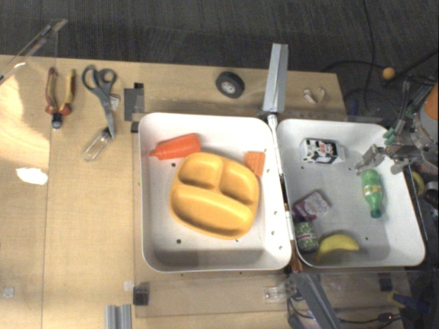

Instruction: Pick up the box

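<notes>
Box (320,150) lies at eleven o'clock in the right bin (405,256). Gripper (389,155) hovers at three o'clock; whether it is clenched I cannot tell. Bottle (372,192) sits just beside it, so a descent here likely grabs that instead.

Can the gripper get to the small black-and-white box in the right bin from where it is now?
Probably yes. The small black-and-white box lies flat near the top left of the right white bin, with bare floor around it. The gripper sits by the bin's right edge; the green plastic bottle lies lower, off that path.
</notes>
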